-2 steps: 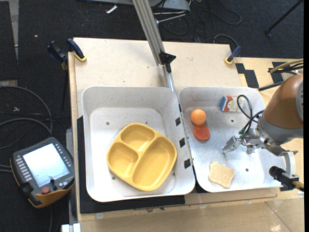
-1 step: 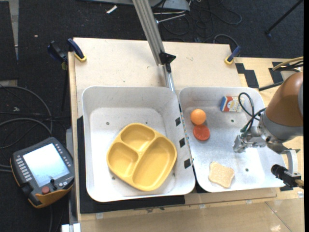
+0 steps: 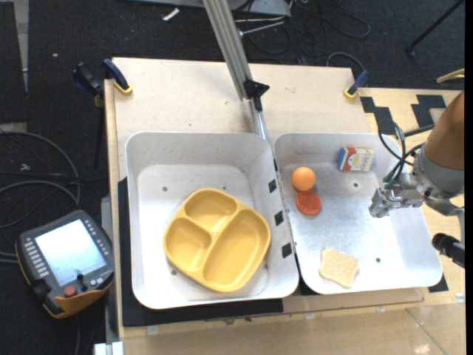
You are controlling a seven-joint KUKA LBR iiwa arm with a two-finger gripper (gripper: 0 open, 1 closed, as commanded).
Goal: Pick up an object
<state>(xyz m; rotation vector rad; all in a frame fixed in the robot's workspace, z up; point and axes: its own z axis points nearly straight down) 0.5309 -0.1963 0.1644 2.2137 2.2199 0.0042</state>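
No wording or number can be read anywhere; the small carton (image 3: 356, 158) near the far edge of the right bin (image 3: 414, 261) carries red, white and blue printing, but it is too small and blurred to make out; the screen of the handheld pendant (image 3: 65, 261) beside the surface's left edge is a pale glare, its key markings illegible.

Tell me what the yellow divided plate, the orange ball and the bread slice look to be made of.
Yellow divided plate: likely moulded plastic, smooth with a soft sheen, uniform colour, rounded compartment ridges.
Orange ball: probably plastic or rubber; even colour, faint highlight. It could be toy fruit.
Bread slice: pale, matte, rough-edged; foam or soft plastic toy food, though real bread cannot be ruled out.
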